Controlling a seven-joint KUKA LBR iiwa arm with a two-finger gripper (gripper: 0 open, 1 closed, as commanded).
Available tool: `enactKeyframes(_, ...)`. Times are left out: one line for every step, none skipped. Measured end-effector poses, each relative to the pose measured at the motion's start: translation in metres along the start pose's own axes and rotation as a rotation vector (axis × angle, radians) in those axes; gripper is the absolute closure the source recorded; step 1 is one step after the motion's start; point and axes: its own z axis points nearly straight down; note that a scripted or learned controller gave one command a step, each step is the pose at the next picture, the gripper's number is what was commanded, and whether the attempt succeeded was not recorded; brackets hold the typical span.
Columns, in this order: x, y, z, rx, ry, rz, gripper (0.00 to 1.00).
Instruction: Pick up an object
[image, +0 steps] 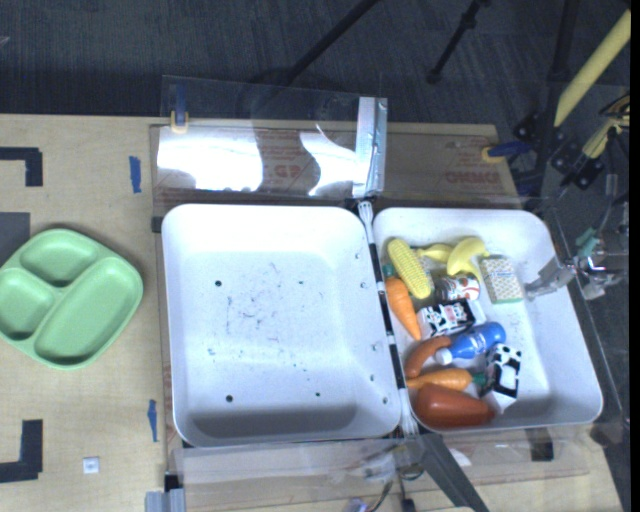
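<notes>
The claw (590, 268) sits at the right bin's (560, 385) right edge, its state impossible to tell, well apart from the corn (408, 266), carrot (403, 307), banana (455, 254) and blue bottle (472, 343) crowded along that bin's left side.

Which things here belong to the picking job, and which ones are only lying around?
For the job:
- yellow plastic corn cob
- orange plastic carrot
- yellow plastic banana
- blue plastic bottle
- the right white bin that holds them

Lying about:
- green divided plastic plate
- left white bin
- clear plastic sheet
</notes>
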Motion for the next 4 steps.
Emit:
enactKeyframes(0.049,-0.006,-0.044,-0.004,-0.002,-0.39,0.0)
enactKeyframes(-0.024,-0.029,-0.077,-0.005,-0.004,-0.606,0.0)
enactKeyframes(-0.035,-0.033,0.025,-0.002,-0.001,-0.547,0.0)
enactKeyframes(-0.037,-0.033,0.014,-0.007,-0.004,-0.543,1.0)
